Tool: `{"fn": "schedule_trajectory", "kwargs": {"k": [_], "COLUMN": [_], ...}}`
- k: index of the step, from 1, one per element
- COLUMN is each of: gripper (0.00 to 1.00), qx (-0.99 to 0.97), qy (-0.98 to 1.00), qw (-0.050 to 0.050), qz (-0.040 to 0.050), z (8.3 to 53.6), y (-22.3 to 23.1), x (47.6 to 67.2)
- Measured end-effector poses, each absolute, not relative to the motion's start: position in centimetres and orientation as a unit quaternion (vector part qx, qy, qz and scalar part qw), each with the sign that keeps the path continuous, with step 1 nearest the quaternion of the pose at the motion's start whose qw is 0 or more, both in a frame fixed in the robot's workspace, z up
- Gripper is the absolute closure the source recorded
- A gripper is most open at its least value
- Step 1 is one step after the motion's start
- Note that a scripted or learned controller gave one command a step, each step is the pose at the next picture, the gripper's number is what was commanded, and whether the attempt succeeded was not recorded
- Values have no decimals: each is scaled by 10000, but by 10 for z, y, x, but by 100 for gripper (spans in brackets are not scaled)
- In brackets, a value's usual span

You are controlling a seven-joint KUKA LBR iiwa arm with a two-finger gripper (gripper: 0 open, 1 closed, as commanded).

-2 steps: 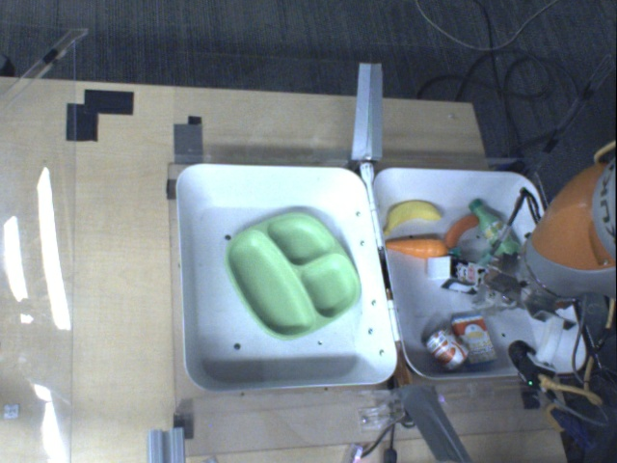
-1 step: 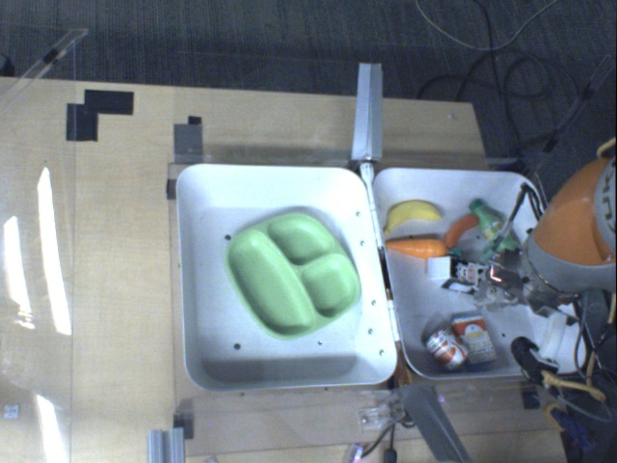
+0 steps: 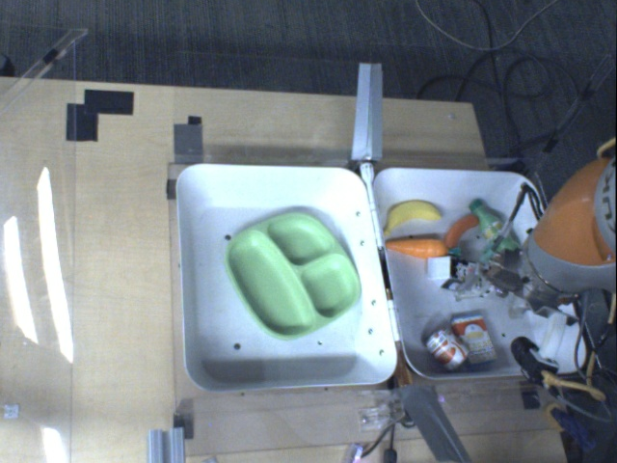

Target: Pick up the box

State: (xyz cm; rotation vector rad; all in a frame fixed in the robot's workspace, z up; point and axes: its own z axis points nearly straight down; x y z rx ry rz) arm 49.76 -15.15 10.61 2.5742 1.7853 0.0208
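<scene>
The box (image 3: 475,340) is a small carton with a red-orange and white face. It lies flat near the front of the right bin (image 3: 416,331), touching a small can (image 3: 445,349) on its left. My gripper (image 3: 469,276) hangs over the middle of the right bin, a little behind the box and apart from it. The arm's orange band (image 3: 578,222) shows at the right edge. Nothing from the bin is seen lifted by the gripper.
At the back of the right bin lie a yellow fruit (image 3: 414,214), an orange carrot (image 3: 416,249) and a green item (image 3: 487,218), with a small white piece (image 3: 439,267) near the gripper. In the left bin (image 3: 207,345) lies a green divided plate (image 3: 292,272). Cables hang at the right.
</scene>
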Motion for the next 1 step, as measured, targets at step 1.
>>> {"fn": "schedule_trajectory", "kwargs": {"k": [1], "gripper": [0], "qx": [8614], "qy": [5079], "qw": [33], "qz": [27], "z": [87], "y": [-163], "x": [601]}}
